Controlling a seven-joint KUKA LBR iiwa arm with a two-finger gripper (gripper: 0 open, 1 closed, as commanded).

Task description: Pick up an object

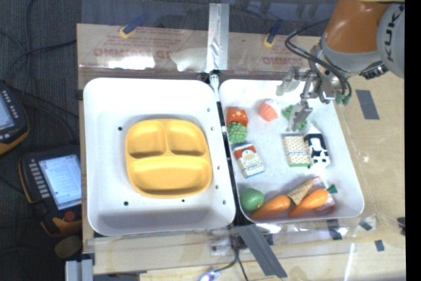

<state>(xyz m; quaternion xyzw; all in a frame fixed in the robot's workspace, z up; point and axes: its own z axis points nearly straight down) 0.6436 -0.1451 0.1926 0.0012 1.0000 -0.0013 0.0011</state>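
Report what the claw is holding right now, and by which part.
Cannot be told: the claw hangs over the right bin, and nothing shows clearly between its fingers.

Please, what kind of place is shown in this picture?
Probably a robotics lab test bench, not a kitchen: two white bins sit side by side, toy foods such as a plastic carrot lie in the right one, and a control tablet with cables rests beside the bench.
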